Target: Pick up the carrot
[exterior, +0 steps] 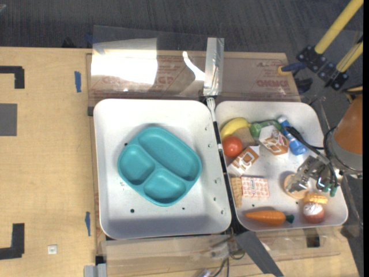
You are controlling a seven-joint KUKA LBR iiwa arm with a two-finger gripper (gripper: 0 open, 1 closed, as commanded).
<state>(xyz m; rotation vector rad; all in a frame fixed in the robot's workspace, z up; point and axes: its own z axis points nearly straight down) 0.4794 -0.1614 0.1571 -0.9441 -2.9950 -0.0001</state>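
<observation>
The pincer (301, 180) hangs low over the right half of the right bin (323, 115), reaching in from the right edge under the arm's orange band (353, 133); its metal tip is a tangle of glints and cables, and I cannot tell how it stands or whether anything is caught in it. Just below it lie a small yellow-and-orange piece (316, 199) and a round reddish-white toy (313, 212), close to the bin's near right corner. The carrot (266, 216) lies flat along the near edge of the same bin, orange body pointing left and green stub to the right, apart from the pincer and lying free on the bin floor. Above the carrot sits a pale patterned packet (253, 187), and further up a small orange-and-white carton (245, 160), a red tomato (232, 146) and a yellow banana (234, 126) against the bin's left wall. A blue item (293, 141) and another small carton (274, 142) lie toward the far side. The left bin (115, 115) holds a teal divided tray (159, 164) lying at a slant. Both bins rest on the table (43, 154), with clear plastic sheeting (150, 68) behind them.
</observation>
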